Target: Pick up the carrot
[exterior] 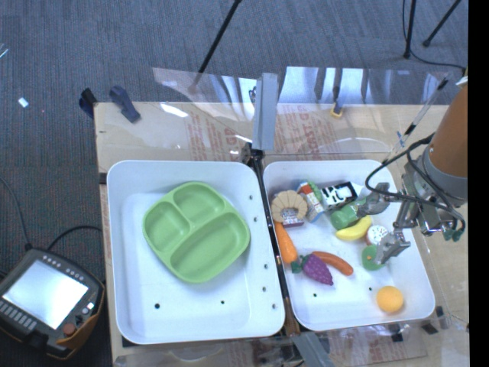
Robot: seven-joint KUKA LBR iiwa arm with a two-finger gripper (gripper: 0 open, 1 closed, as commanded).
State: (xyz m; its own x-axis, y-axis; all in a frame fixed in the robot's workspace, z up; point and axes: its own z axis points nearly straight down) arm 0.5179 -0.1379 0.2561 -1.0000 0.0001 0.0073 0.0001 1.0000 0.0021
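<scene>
1. Two shallow white plastic bins sit side by side; the right-hand bin (348,312) is the one under the pincer, the left-hand bin (130,281) lies well off to the pincer's left in the view.
2. Light green moulded plate with three compartments (196,232) rests in the left-hand bin, well apart from the pincer.
3. Grey arm with orange band (458,140) reaches in from the right; its two-finger pincer (386,228) hangs low over the right part of the right-hand bin. Fingers stand apart, nothing between them.
4. Target: orange tapered toy carrot with green stub (286,245), lying along the left wall of the right-hand bin, well to the pincer's left, across the toy pile.
5. Between carrot and pincer: purple toy grape bunch (318,270), touching or nearly touching the carrot's lower end; beyond it an orange-red chilli-shaped toy (333,262); a yellow toy banana (353,230) just beside the pincer.
6. Small orange ball-shaped fruit (390,300) below the pincer, near the bin corner.
7. Handling judgement: likely light, rigid, smooth plastic, so slippery; take hold across the thick mid-body, jaws crosswise to its length. The wall leaves little finger room on that side.
</scene>
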